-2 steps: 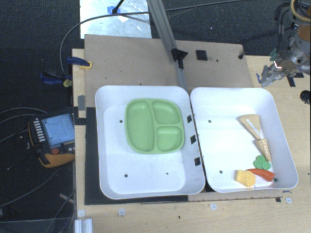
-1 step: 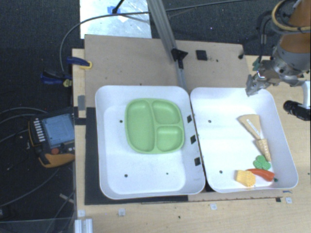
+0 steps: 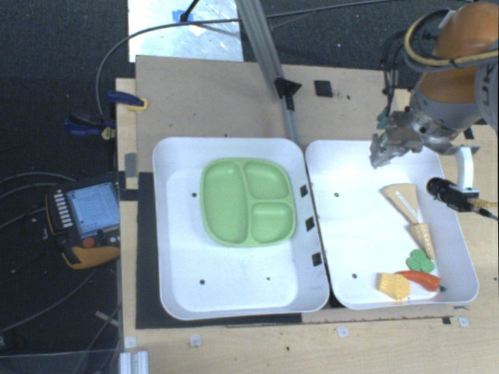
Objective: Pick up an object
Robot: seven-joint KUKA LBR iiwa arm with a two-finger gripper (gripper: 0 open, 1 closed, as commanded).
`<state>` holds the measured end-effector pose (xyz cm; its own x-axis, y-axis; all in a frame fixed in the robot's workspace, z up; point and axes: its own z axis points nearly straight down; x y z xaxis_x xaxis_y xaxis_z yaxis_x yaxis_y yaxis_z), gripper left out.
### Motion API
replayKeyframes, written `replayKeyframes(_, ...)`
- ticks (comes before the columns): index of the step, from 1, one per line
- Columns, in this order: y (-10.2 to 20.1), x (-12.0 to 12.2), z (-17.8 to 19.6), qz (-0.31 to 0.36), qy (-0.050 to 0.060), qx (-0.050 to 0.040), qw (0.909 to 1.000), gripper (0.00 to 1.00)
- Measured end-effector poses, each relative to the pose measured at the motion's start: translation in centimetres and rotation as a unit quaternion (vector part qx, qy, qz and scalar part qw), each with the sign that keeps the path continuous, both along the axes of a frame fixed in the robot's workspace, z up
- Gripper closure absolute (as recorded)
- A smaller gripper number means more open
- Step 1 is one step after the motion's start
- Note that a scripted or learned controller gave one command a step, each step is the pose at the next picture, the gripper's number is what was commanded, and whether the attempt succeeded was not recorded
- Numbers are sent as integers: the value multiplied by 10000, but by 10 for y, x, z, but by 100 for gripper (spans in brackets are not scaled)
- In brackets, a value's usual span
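Toy food pieces [image 3: 411, 248] clustered toward four o'clock in the right bin [image 3: 351, 232], green divided plate [image 3: 248, 202] at the left bin's [image 3: 179, 271] centre, gripper [image 3: 380, 154] over right bin's twelve o'clock rim, grip state unclear.

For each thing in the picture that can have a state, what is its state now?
Gripper: above the right bin's far edge, holding nothing visible.
Green divided plate: flat in the left bin, compartments bare.
Beige wedge: lying in the right bin.
Cone: lying on its side.
Red piece: lying beside the yellow piece.
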<state>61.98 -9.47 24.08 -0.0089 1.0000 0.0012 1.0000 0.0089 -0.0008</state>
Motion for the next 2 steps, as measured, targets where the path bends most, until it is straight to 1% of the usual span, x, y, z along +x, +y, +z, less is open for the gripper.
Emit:
replayKeyframes(1,59,-23,-4,5,1,8,10000,100)
replayKeyframes(2,105,-39,-16,1,3,5,10000,100)
